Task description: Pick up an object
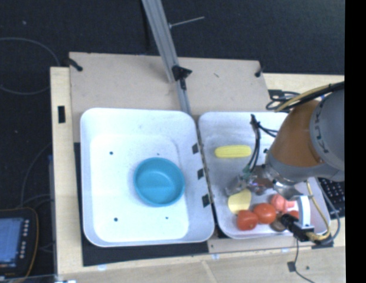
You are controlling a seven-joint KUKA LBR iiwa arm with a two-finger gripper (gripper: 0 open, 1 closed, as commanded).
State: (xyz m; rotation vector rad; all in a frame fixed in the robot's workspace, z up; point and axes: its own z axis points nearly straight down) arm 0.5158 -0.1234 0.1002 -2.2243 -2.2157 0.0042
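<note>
The arm (pixel 301 143) is reaching in from the right and hanging low over the right bin (pixel 213 135), its wrist pointing down into the cluster of objects at the near end. The end effector (pixel 247 183) is sitting just above a pale yellow block (pixel 239 202), close to touching it, but the wrist is covering too much to tell how wide it is standing or whether anything is caught in it. Nothing is visibly lifted.

The candidates are all lying in that right bin: a yellow corn-like piece (pixel 233 152) apart near the middle, the yellow block below the end effector, a red tomato-like piece (pixel 247 220) and an orange one (pixel 266 213) touching each other just beside the block, and a pinkish piece (pixel 279 202) partly under the arm. The left bin (pixel 94 128) is holding a blue bowl (pixel 159 181), well apart from the arm.

By the look of it, the descent onto a target is in hand, the yellow block being the likeliest. The next move is calling for a firm closure on that one piece without nudging its red neighbour, then a straight lift. The crowding is making a slip or a double catch the main risk.
</note>
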